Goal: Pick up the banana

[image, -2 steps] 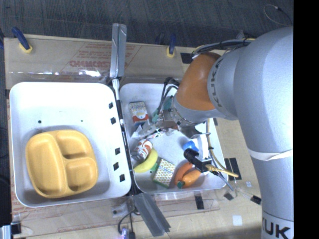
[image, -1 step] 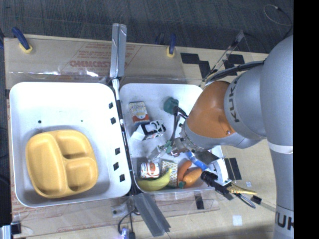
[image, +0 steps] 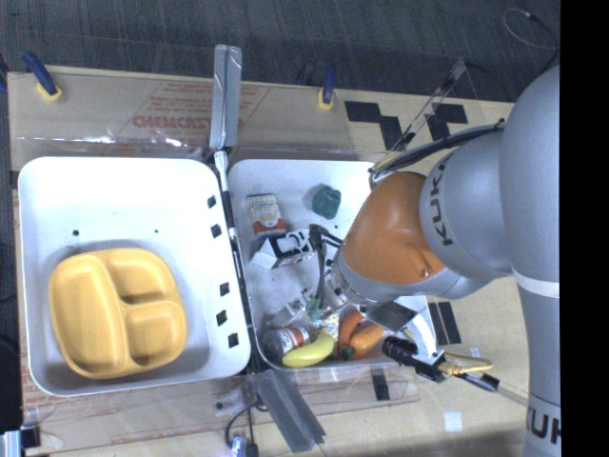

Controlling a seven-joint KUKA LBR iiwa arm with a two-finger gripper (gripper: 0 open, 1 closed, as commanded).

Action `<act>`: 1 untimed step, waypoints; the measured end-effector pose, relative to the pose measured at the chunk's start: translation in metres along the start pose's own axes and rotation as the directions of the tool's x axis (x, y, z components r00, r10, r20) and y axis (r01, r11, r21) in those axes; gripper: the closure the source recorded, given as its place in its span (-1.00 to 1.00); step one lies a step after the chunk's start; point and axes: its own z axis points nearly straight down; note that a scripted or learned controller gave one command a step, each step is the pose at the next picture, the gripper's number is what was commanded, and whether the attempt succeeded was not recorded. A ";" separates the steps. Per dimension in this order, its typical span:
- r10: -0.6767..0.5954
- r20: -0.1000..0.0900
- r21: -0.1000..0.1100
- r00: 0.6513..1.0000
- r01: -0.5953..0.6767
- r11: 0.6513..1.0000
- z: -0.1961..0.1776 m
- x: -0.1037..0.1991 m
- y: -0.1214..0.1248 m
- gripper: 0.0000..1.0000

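- The banana (image: pixel 309 352) lies in the right-hand bin (image: pixel 249 184), against its near wall, just beside the bin's near-left corner.
- Its long axis runs roughly along that near wall, tilted a little, with the tip farther from the corner slightly raised toward the bin's middle.
- The arm (image: pixel 447 227) comes in over the right bin from the right; its orange band (image: pixel 385 231) sits above the bin's middle, and the wrist hardware drops toward the near wall.
- The jaws hang somewhere under the wrist, just up-bin from the banana; the wrist hides them, so I cannot tell how wide they stand or whether they have hold of anything.
- My judgement: the banana lies on the near-wall side of the wrist, slightly toward the corner, so the coming move is a short travel toward that wall, closing across the fruit's width rather than along its length.
- Crowding is the risk: an orange carrot-like piece (image: pixel 350 327) touches or nearly touches the banana on the side away from the corner, and a small bottle (image: pixel 285 339) lies just on its corner side.
- Count in the right bin: one banana, one carrot-like piece, one bottle, one teal object (image: pixel 326 200) near the far wall, one small can or jar (image: pixel 265 211) beside it, plus some black-and-white clutter I cannot sort.
- Left bin (image: pixel 38 255): one yellow divided tray (image: pixel 116 307).
- Two bins on the table; one arm.
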 end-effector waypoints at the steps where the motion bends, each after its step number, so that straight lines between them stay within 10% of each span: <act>1: -0.064 0.002 -0.001 0.998 0.064 0.998 -0.036 -0.069 -0.036 -1.00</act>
